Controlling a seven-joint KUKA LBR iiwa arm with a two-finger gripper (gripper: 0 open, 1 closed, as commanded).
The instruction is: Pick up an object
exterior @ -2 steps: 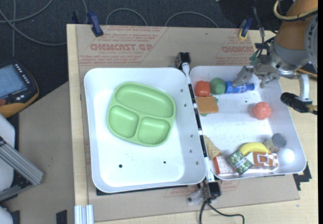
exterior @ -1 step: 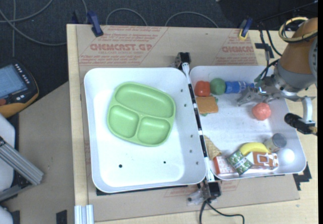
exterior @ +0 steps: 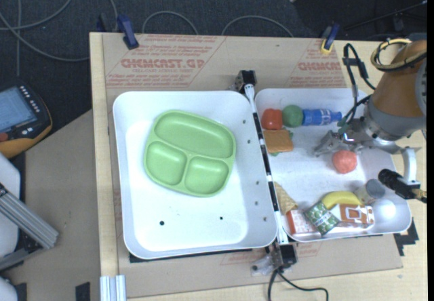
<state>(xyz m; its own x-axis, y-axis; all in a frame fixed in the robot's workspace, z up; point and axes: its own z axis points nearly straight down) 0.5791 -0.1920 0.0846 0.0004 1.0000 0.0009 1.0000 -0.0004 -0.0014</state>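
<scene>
- A banana (exterior: 340, 198) and small packages lay along the right bin's (exterior: 298, 188) near edge.
- The claw (exterior: 337, 143) stood open, gripping nothing, directly above a red ball (exterior: 344, 161).
- A green divided plate (exterior: 190, 152) occupied the left bin (exterior: 132, 177).

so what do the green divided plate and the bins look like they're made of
The green divided plate looks like moulded plastic with a soft satin finish: even pale green colour, rounded compartment ridges, dull highlights. The left bin and right bin look like thin formed white plastic, smooth and slightly glossy, with rounded corners and rolled rims. Plastic is a guess from the look alone.
</scene>
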